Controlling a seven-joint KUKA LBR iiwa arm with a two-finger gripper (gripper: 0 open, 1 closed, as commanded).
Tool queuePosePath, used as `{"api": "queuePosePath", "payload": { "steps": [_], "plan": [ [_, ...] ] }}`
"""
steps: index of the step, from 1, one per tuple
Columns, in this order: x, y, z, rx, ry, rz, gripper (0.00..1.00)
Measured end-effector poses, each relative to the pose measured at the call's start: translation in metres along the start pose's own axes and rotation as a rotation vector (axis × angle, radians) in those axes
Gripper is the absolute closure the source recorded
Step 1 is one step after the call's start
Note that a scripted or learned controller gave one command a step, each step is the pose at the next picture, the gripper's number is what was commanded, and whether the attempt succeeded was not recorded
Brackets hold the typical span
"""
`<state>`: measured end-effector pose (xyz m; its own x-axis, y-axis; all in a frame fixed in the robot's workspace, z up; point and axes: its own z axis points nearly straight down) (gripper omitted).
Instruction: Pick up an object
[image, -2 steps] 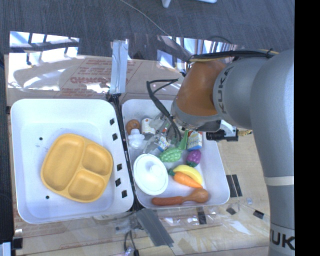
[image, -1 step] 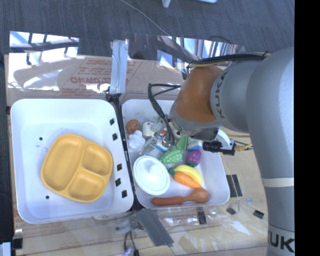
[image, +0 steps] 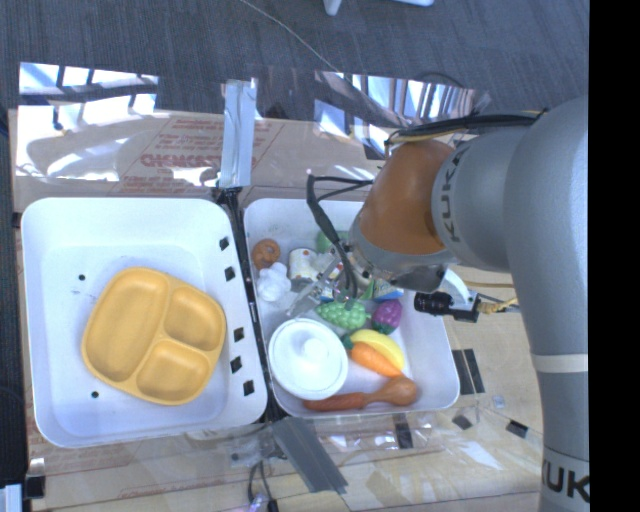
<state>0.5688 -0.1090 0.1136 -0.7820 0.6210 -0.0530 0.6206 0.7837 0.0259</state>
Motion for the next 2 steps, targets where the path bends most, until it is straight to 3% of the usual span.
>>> {"api": "queuePosePath", "payload": {
  "steps": [1, 2],
  "plan": [
    [0.0042, -0.0141, 0.0139, 0.019, 0.036, 0.189, 0.00],
    [0.0034, -0.0129, 0.0044, 0.018, 0.034, 0.183, 1.00]
  ]
}}
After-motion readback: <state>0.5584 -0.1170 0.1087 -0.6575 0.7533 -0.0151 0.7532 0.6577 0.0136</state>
